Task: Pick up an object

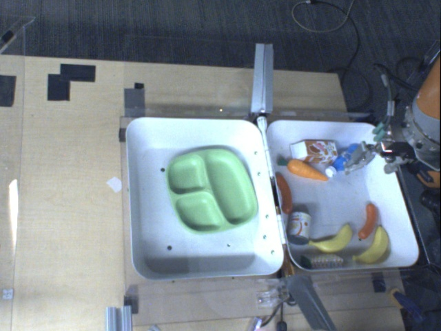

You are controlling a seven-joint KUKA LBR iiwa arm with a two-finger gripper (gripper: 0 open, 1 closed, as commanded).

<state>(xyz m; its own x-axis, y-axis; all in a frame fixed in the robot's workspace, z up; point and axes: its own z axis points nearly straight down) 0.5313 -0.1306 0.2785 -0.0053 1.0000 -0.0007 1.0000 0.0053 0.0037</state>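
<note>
The right bin [400, 205] holds several objects. At its back lie a small white and red carton [313, 148], an orange carrot [307, 171] and a blue and white bottle [342, 159]. Along its left wall lies a brown sausage [284, 193], with a small can [299, 223] below it. Near the front are two yellow bananas [332, 240] [373, 247], a red sausage [371, 217] and a dark comb-like piece [324, 261]. My gripper [381, 147] hovers at the bin's back right corner, just right of the blue bottle. Nothing is visibly held.
The left bin [145, 185] carries a green divided plate [210, 189]. A metal post [262, 81] stands behind the seam between the bins. The grey arm with its orange band [427, 102] comes in over the right bin's far right edge. Cables lie on the dark floor behind.
</note>
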